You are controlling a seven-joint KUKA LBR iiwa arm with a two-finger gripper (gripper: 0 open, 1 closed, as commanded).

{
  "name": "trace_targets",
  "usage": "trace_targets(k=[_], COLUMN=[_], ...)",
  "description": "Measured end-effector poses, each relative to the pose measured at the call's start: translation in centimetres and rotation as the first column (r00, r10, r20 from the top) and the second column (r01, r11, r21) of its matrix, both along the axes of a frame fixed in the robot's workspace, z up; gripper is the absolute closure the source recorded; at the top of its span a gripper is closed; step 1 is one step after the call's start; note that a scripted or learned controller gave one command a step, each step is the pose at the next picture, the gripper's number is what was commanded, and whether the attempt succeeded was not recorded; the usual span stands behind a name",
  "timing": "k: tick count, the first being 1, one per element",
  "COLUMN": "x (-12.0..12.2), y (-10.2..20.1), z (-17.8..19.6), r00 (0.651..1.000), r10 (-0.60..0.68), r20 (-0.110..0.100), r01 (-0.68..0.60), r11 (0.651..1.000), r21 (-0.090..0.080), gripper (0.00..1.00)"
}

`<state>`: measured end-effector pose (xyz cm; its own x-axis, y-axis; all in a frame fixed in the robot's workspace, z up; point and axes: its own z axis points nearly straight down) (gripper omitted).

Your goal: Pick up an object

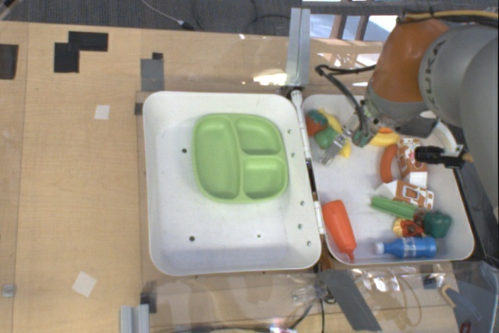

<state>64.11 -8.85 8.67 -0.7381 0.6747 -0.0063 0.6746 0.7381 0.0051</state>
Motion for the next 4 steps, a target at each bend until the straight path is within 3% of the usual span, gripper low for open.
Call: trace_targets(k=[1, 2, 3, 4], x=[-1.5, 0.6, 0.8, 2.6], y=[0.0, -0.2, -0.2, 9.9], z=[0.1, -0.1, 1.0, 10.0], r00=[0.996, 0.916, 0.920, 0.915], r10=[-0.091, -0.401, -0.392, -0.404], r20=[0.005, -0.001, 0.003, 0.000], r01=[0.091, 0.401, 0.392, 0.404], r11=[0.996, 0.916, 0.920, 0.915], r21=[0.001, 0.003, 0.002, 0.006], gripper=[0.00, 0.00, 1.00, 1.00])
